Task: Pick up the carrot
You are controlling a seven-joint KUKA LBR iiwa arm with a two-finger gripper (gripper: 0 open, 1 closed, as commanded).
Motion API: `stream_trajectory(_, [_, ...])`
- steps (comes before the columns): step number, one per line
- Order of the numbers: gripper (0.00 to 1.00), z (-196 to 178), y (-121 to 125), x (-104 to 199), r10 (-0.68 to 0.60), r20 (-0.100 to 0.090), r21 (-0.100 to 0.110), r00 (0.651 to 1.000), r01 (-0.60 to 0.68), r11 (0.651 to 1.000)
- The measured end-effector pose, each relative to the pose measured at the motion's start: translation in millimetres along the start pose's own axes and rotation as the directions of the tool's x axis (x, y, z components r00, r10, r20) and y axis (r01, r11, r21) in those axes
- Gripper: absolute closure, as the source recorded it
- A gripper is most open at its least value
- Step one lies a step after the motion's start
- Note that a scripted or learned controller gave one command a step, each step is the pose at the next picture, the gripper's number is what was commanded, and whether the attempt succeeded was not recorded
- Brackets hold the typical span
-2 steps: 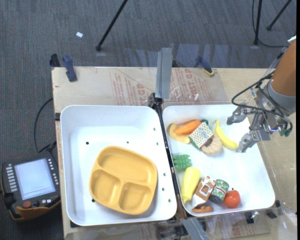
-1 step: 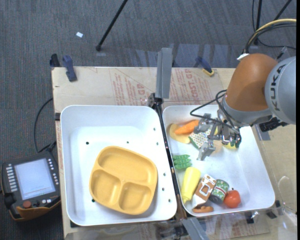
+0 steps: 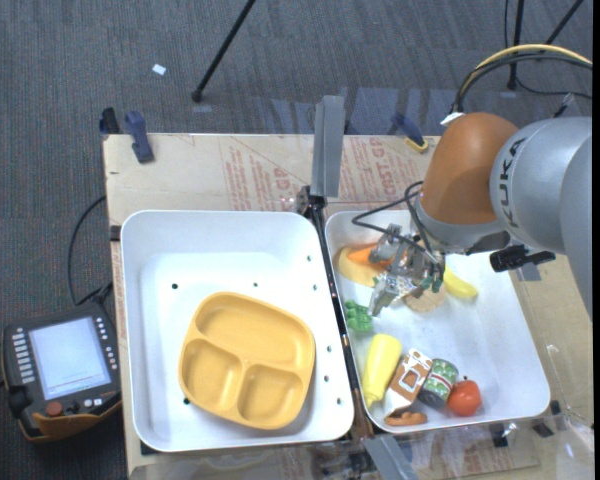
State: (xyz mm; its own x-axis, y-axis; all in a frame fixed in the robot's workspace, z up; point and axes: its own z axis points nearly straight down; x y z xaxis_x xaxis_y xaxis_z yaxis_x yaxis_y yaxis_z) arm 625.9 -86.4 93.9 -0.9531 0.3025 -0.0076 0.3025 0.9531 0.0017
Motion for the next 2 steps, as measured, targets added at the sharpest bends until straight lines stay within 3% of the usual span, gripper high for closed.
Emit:
stream_trajectory(1, [0.0, 4, -2, -5, 0.14, -0.002, 0.0, 0.99, -0.14, 0.99])
stream_trajectory(2, [1.0, -7, 1, -6, 0.132, 0.001, -0.001, 0.991, -0.132, 0.991])
